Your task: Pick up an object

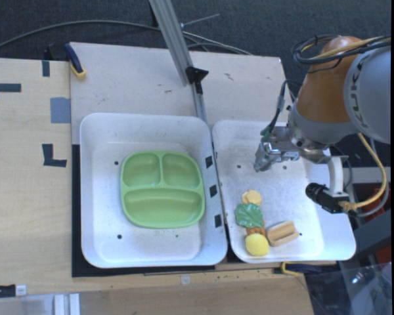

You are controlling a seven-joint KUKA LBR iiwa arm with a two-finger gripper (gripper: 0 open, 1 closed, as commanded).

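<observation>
Gripper [262, 163] is being held over bare right bin [282, 133] floor, grip state indiscernible; toy food cluster [253, 218] is being left untouched nearby.

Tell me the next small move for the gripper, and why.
Probably shift toward the near end of the right bin and lower there. The gripper hangs over bare floor in the bin's upper part, while the toys, a yellow ball, a green piece and a tan block, sit clustered below it, untouched.
</observation>
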